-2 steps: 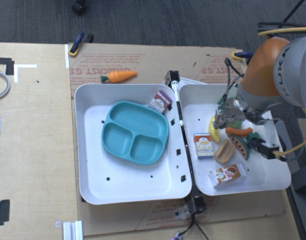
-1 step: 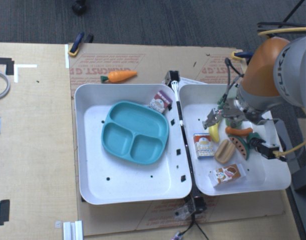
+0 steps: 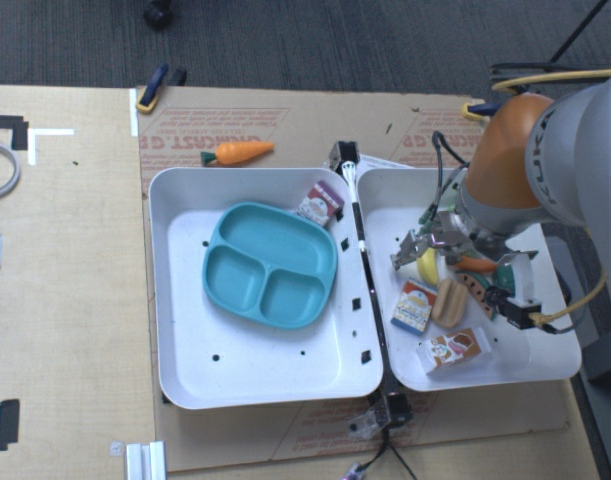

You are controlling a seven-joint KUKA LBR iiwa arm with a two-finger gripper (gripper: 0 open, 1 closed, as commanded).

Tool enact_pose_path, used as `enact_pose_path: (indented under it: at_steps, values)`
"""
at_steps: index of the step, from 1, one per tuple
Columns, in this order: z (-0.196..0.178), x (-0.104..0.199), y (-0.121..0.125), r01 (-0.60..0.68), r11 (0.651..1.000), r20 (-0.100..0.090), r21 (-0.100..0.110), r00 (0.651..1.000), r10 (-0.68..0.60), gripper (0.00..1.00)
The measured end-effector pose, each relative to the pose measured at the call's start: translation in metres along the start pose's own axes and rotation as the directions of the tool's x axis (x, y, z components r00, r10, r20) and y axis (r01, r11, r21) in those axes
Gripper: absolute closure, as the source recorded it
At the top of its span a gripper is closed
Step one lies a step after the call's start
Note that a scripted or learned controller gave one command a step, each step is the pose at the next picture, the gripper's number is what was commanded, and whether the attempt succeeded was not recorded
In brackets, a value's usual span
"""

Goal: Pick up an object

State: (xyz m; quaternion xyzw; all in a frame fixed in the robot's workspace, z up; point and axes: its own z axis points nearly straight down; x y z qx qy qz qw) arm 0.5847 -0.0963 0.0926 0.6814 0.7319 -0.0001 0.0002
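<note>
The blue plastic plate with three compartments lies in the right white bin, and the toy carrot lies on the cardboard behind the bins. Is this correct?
Not quite. The camera view shows the blue three-compartment plastic plate in the left white bin, not the right one. The orange toy carrot does lie on the cardboard behind the bins.

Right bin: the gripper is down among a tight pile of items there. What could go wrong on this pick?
1. The gripper sits right by the yellow item, which touches the bread-like piece and the small blue box; it may nudge or drag those neighbours.
2. It works close to the right bin's left wall, so an item could get pushed against it.
3. The cables trailing from the wrist hang over the bin and might snag.
</note>
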Motion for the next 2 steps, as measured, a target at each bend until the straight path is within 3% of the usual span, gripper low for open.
enact_pose_path:
  at_steps: [1,2]
  values:
    - [-0.01,-0.001,0.0,-0.003,1.0,0.0,0.0,1.0,0.003,1.0]
    - [-0.146,0.031,-0.01,-0.243,0.97,0.001,0.0,0.97,0.243,1.0]
